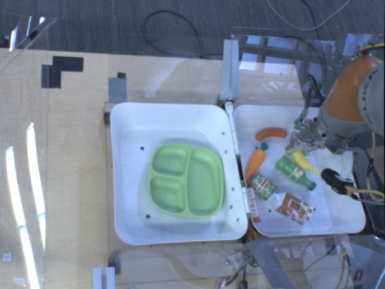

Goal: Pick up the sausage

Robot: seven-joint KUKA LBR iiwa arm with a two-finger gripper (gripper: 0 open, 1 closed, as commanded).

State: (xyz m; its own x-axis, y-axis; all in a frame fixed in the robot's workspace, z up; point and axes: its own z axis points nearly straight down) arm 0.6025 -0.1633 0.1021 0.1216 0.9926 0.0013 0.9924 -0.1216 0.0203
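From the overhead camera, the grey arm's claw (pixel 302 138) is hovering over the right shallow white bin (pixel 343 221), its finger state impossible to tell. The short reddish-orange sausage (pixel 271 133) is lying at the bin's far left, just beside the claw. Risk: the yellow plastic banana (pixel 302 161) and green bottle (pixel 294 171) are crowding close, so a descent could catch the wrong item. The left white bin (pixel 126 161) is holding a green divided plate (pixel 185 180).
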